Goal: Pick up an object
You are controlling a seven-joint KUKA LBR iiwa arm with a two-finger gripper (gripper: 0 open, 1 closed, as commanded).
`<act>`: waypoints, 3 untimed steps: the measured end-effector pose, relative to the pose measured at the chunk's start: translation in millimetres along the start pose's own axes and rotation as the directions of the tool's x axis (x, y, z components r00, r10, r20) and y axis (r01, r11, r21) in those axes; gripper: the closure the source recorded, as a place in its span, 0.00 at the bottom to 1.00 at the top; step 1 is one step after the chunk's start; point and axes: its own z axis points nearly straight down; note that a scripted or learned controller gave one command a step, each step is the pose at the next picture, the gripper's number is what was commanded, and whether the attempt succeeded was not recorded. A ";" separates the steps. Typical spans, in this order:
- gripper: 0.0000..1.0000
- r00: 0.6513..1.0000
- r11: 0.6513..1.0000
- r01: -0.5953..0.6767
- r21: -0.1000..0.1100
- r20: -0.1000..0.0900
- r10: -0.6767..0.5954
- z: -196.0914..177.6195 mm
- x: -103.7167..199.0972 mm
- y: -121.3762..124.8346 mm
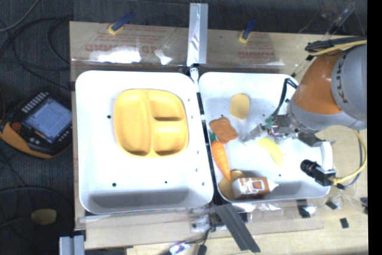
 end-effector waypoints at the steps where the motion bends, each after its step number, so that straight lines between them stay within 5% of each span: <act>1: 1.00 1.000 1.000 0.000 -0.005 -0.001 0.000 -10.5 -0.1 1.9; 2: 1.00 0.967 0.967 -0.253 0.013 0.000 0.253 -115.1 -4.5 -60.2; 3: 0.00 0.967 0.967 -0.253 0.013 0.000 0.253 -115.1 -4.3 -60.1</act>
